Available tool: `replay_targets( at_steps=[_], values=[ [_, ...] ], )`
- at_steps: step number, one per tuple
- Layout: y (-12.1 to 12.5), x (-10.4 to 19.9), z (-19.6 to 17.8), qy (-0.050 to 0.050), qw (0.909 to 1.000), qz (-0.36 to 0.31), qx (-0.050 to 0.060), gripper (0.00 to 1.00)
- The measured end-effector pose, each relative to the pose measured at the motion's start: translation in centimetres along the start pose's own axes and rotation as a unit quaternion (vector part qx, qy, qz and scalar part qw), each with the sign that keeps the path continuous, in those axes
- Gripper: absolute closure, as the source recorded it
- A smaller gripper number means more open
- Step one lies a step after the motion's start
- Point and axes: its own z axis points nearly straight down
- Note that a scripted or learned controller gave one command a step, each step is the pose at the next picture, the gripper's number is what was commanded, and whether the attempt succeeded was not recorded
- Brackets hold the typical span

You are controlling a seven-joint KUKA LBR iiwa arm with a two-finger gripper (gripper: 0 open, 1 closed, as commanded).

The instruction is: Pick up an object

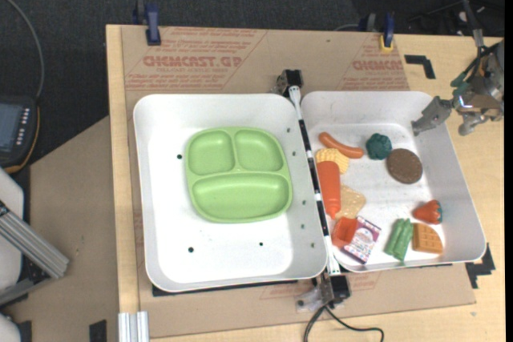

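Green tray point(238, 174), white bins point(160, 196), orange carrot point(329, 184), brown patty point(404, 166).

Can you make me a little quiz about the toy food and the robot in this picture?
1. True or false: the green plate with three sections sits in the left bin.
2. Which toy lies closest to the brown round patty? A) the dark green broccoli B) the waffle C) the carrot
3. Fill in: the pincer hangs over the right bin's far ______ corner.

Key: 1 true; 2 A; 3 right.
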Motion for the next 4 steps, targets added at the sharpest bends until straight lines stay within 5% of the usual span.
replay_targets(
  at_steps=[1,2,3,4],
  values=[
    [3.7,2.4,10.1,0.002,1.0000,-0.002,0.004,0.00],
    [5.5,0.7,18.0,-0.001,1.0000,0.000,-0.002,0.00],
    [5.5,0.8,16.6,-0.001,1.0000,0.000,-0.003,1.00],
    [10.4,7.4,14.4,0.000,1.0000,-0.004,-0.003,1.00]
  ],
)
